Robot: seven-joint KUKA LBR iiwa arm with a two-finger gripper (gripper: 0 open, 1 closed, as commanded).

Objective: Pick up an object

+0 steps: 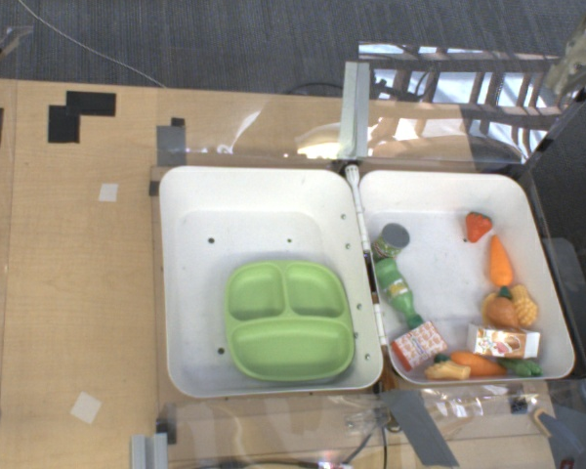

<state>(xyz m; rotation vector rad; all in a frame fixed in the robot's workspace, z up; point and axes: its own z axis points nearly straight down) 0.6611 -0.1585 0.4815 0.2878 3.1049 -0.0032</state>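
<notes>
The right bin (438, 195) holds several toy foods. A green bottle (395, 287) lies along its left wall, with a grey disc (395, 234) just above it. A red strawberry (478, 227) and an orange carrot (500, 260) sit near the right wall. Below them is an orange and yellow fruit (510, 308). At the front edge lie a red-and-white box (419, 344), a small carton (505, 342) and a second carrot (467, 364).
The left bin (190, 252) holds a green divided plate (289, 320) toward its front. A metal frame (449, 86) stands behind the right bin. Wooden bench surface (68, 291) stretches to the left.
</notes>
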